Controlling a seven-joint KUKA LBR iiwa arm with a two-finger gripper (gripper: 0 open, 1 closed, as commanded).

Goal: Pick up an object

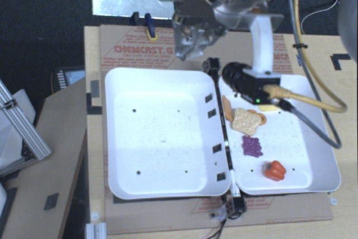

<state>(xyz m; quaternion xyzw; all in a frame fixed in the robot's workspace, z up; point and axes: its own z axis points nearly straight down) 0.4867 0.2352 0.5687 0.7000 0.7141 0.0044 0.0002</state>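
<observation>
The gripper (193, 45) hung blurred above the bins' far edge (finger state impossible to tell); the arm hid part of the right bin (313, 176), where a red pepper (274, 170) lay; the cardboard (140, 48) read "CHEMCAST".

Right bin (321, 168) contents: tan cracker (246, 120) lying flat near divider, overlapping orange strip (227, 108) at its left edge. Purple grape cluster (252, 146) just below cracker, apart. Red-orange pepper (274, 170) nearer front edge, on its side. Yellow piece (269, 108) beside cracker, partly hidden.
</observation>
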